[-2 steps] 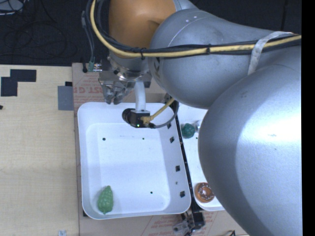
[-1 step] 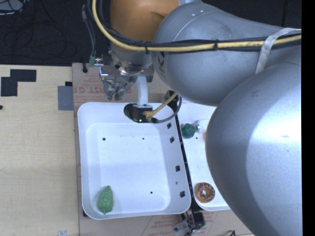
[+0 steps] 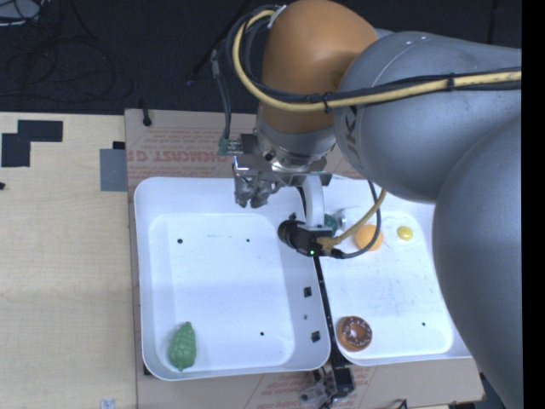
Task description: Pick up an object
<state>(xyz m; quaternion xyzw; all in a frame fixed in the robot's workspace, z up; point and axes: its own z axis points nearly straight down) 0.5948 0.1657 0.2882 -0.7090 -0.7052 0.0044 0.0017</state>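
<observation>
Green, knobbly toy [image 3: 181, 346] in left bin [image 3: 146, 228]: likely light, soft; best pinched across middle. Gripper [image 3: 254, 196] state unclear.

i'm seeing a pale wooden bench top [image 3: 60, 254] showing at left, black and grey patches [image 3: 111, 169] sitting on it, a brown cardboard sheet [image 3: 183, 147] with printed lettering lying flat, dark floor [image 3: 111, 49] stretching behind, loose cables [image 3: 43, 2] trailing across it

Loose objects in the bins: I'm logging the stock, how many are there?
4. Green object in the left bin's near corner; donut, orange ball and yellow piece in the right bin. The arm may hide more.
</observation>
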